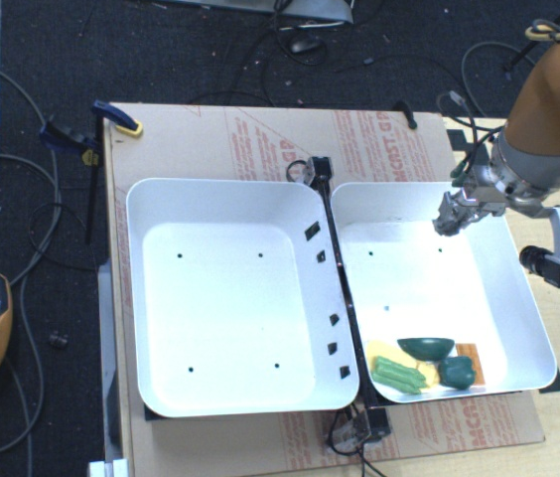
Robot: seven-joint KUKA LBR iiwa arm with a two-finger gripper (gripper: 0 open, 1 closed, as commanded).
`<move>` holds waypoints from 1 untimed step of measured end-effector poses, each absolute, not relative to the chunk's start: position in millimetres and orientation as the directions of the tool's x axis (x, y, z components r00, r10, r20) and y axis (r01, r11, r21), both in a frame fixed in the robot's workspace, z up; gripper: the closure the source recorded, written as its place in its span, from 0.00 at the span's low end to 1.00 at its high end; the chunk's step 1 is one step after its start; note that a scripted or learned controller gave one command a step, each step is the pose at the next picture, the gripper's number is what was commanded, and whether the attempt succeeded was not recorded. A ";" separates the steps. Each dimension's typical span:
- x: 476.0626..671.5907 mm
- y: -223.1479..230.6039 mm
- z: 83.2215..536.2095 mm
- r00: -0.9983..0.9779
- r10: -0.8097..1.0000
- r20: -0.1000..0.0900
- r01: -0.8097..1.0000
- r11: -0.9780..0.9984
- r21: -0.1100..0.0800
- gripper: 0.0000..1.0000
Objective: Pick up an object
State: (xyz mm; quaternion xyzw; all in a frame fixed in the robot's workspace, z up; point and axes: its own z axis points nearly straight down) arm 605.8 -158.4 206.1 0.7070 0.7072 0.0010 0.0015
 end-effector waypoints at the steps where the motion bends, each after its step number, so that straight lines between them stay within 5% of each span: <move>1: 611.8 -112.9 201.4 -0.004 1.000 0.001 1.000 0.004 0.000 1.00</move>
